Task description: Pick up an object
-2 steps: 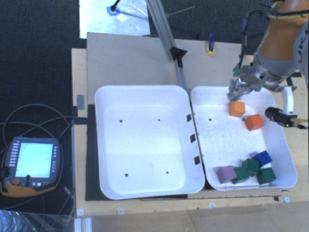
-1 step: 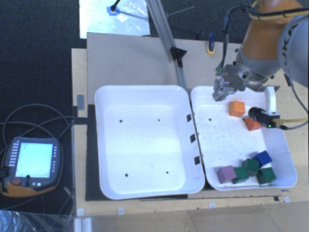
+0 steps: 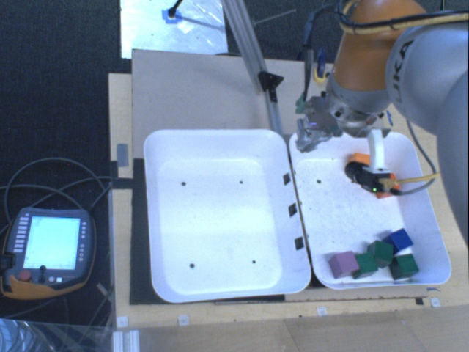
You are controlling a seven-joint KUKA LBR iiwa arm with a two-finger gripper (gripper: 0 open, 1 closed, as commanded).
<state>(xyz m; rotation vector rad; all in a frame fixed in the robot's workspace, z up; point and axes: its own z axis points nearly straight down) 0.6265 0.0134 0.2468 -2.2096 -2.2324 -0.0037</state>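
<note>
Pincer (image 3: 311,134) over right bin's (image 3: 429,196) far left corner, finger state unclear, arm bent down from the right

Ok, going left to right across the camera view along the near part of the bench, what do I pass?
Handheld control screen → left bin → pink block → blue block.
</note>
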